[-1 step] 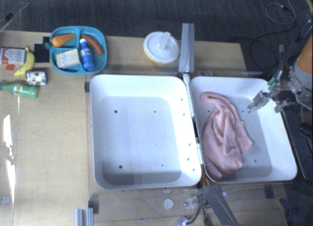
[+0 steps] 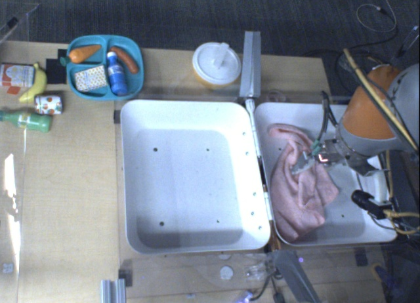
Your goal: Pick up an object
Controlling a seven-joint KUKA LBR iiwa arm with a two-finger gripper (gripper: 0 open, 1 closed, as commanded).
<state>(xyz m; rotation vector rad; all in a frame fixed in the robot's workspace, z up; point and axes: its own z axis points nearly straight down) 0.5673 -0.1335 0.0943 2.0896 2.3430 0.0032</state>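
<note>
Pale wooden worktop [image 2: 59, 216] carrying two white bins. Claw [image 2: 307, 162] is sitting low in the right bin [image 2: 367, 229], pressing into a pink cloth [image 2: 298, 187]; grip state I cannot tell. Cloth is running lengthwise along the bin's left side, mostly left of and below the claw. Left bin [image 2: 187, 177] lying beyond.

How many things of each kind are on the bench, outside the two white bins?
Blue tray: 1
Lidded cup: 1
Banana: 1
Can: 1
Green bottle: 1
Carton: 1
Total: 6
</note>
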